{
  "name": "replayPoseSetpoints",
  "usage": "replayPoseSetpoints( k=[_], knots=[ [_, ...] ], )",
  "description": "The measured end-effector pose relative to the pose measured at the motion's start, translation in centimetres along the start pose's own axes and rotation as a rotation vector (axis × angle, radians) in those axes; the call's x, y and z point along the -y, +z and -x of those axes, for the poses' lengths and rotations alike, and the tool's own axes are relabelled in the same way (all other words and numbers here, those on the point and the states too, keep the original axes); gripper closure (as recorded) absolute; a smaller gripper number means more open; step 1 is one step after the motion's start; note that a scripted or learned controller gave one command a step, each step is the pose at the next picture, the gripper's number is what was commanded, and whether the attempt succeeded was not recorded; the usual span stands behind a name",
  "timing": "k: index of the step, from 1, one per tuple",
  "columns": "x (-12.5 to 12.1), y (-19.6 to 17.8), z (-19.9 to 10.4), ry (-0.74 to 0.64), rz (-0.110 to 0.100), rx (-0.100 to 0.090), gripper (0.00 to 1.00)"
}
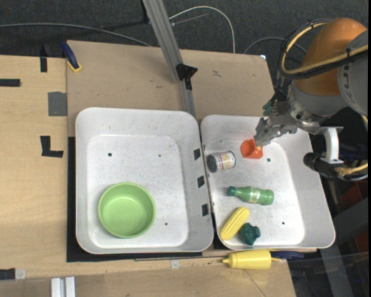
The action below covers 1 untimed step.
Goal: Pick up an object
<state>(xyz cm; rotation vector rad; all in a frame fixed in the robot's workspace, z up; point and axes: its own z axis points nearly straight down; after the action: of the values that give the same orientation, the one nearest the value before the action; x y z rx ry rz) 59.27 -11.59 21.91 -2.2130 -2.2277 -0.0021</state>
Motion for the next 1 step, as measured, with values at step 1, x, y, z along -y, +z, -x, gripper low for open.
replayPoseSetpoints(
  k=[1],
  knots=[
    [0.82,0.8,-4.79,0.001,-0.003,0.001,1.0]
  ],
)
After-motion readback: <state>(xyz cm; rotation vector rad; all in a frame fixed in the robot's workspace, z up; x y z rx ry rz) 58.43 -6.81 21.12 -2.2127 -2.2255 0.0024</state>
